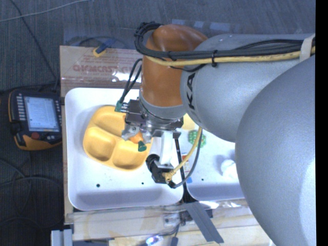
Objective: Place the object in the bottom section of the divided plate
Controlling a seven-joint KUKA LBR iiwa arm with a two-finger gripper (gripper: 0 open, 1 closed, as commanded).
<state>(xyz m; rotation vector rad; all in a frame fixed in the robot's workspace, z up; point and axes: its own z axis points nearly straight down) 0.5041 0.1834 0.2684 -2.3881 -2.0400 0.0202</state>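
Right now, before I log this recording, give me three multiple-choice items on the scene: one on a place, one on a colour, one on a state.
1. Where does the divided plate lie?
A. In the left bin
B. On the carpet
C. On the handheld screen

2. What colour is the plate?
A. Blue
B. Yellow
C. Black

3. Where is the gripper relative to the plate?
A. Far off over the carpet
B. Resting on the handheld screen
C. At the plate's right edge, with something small and orange at its tip

Answers: 1 A, the plate sits inside the white left bin. 2 B, all its sections are yellow. 3 C, the wrist ends over the plate's right rim, by an orange bit.
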